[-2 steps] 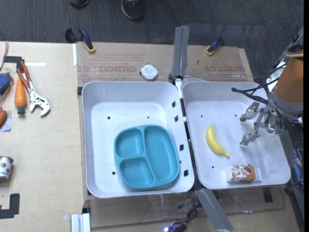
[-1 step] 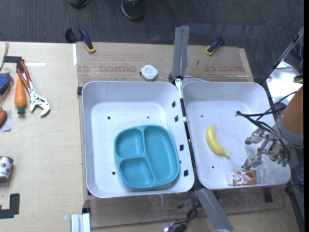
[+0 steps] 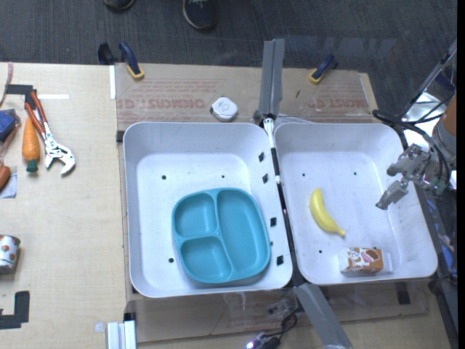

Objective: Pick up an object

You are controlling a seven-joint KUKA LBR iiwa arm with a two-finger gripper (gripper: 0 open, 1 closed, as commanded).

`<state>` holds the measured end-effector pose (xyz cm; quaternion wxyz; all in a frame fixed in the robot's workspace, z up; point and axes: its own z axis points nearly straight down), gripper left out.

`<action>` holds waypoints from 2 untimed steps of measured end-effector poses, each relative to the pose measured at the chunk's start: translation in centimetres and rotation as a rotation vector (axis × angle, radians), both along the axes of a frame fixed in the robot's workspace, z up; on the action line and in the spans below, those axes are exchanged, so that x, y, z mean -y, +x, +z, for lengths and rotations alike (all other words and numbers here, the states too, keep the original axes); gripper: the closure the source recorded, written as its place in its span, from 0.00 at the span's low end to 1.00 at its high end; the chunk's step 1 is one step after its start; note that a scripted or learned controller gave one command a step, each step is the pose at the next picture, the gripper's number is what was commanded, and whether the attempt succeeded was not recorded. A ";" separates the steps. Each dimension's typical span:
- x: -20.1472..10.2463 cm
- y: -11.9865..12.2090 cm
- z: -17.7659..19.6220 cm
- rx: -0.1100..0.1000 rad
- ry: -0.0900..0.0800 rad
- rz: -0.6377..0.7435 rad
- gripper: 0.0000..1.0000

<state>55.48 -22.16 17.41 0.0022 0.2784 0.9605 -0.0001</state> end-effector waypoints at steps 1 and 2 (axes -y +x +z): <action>-1.9 -5.3 -6.6 0.002 -0.001 0.199 0.00; -1.9 -7.5 -8.1 0.004 0.000 -0.201 0.00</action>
